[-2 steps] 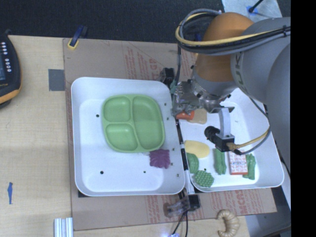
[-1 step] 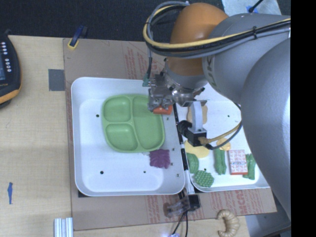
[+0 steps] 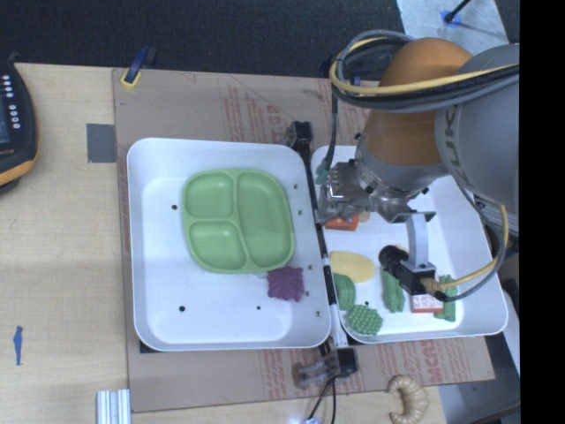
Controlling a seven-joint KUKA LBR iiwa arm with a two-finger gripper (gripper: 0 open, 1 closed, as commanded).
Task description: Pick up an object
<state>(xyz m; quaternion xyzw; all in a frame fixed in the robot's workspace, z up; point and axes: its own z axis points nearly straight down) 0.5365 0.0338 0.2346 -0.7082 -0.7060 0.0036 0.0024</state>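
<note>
Two shallow white bins sit side by side on the worktop [image 3: 62, 263], over a sheet of brown cardboard [image 3: 221, 104]. The left bin [image 3: 154, 316] holds a green divided plate [image 3: 238, 219] near its middle, and a small purple toy [image 3: 285, 283] lies just below the plate's lower right corner, close to the wall between the bins. The right bin [image 3: 481, 312] is largely covered by the grey arm [image 3: 481, 131] with its orange band [image 3: 415, 104], which reaches in from the right of the frame. The gripper [image 3: 340, 197] hangs over the upper left part of the right bin, beside the dividing wall, with a small orange-red object [image 3: 344, 223] just beneath it; whether its grip is closed or released cannot be told from this angle. Lower in the same bin lie a pale yellow oval piece [image 3: 351, 263], a dark green item [image 3: 344, 290], a textured green round piece [image 3: 365, 321], another green item [image 3: 392, 291] and a small red and white object [image 3: 426, 304], all clustered near the bin's bottom edge. A black fitting [image 3: 402, 268] on the arm hangs above them. At the far left edge of the frame rests a black and orange pendant [image 3: 13, 122].
</note>
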